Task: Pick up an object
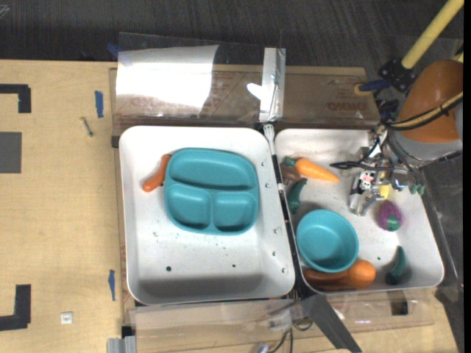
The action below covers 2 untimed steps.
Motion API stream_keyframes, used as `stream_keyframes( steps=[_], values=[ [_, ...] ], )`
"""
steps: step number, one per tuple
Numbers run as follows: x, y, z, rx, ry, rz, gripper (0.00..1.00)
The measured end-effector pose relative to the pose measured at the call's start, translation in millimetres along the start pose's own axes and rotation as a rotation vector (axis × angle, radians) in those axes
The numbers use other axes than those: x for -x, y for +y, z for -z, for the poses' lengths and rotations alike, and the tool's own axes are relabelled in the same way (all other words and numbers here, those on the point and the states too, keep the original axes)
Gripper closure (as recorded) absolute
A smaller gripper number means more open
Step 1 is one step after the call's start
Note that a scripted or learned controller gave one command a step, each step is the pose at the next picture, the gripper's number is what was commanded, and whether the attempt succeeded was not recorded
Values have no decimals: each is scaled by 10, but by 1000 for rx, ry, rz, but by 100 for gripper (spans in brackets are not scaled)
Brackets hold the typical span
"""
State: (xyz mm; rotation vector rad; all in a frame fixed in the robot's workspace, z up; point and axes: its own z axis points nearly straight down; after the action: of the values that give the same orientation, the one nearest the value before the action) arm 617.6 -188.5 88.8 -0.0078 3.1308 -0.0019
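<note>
The carrot [316, 170] lay in the right bin [430, 252], long axis running ten to four o'clock, leafy end toward ten. My claw [362, 199] hung just at its four o'clock; its opening I could not tell. A teal bowl [327, 240] sat at six.

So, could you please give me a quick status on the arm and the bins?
Gripper low in the right bin, nothing seen held. Purple toy just beside it. Teal bowl and carrot close by.

Teal bowl [327, 240] and carrot [316, 170] crowd right bin [427, 230]
</note>
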Motion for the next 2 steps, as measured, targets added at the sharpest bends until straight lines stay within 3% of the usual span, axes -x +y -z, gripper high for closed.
stream_keyframes(
  steps=[1, 2],
  values=[
    [39, 16, 133, -2, -12, 3, 100],
    [542, 124, 1047, -1, -5, -124, 100]
  ],
)
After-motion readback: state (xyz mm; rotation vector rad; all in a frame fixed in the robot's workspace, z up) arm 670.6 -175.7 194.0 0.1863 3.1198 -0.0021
